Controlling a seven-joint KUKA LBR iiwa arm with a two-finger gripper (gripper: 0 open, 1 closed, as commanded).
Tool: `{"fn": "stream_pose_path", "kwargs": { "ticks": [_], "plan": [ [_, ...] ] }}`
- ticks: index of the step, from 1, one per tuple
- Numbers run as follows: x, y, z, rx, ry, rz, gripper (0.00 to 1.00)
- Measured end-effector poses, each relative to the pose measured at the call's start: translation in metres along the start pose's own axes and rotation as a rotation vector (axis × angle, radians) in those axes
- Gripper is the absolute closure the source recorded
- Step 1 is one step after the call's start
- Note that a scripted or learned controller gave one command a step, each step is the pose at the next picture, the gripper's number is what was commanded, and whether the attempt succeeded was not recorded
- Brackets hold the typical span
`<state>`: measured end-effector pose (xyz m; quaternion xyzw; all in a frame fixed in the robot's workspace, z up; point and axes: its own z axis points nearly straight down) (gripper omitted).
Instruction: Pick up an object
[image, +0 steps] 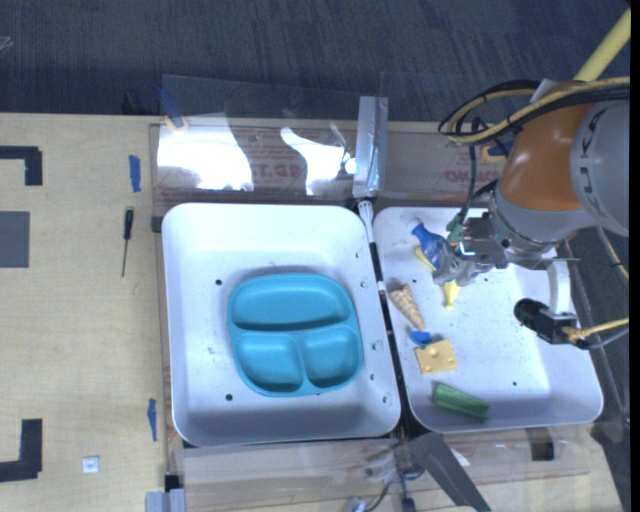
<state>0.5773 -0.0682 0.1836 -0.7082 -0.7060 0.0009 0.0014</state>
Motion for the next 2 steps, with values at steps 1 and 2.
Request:
{"fn": "stream_pose_path", "kwargs": {
  "ticks": [1, 2],
  "plan": [
    [-0.001, 0.001, -0.010, -0.002, -0.001, 0.001, 1.00],
    [0.021, 0.009, 0.000, -0.002, -0.001, 0.130, 1.00]
  ]
}}
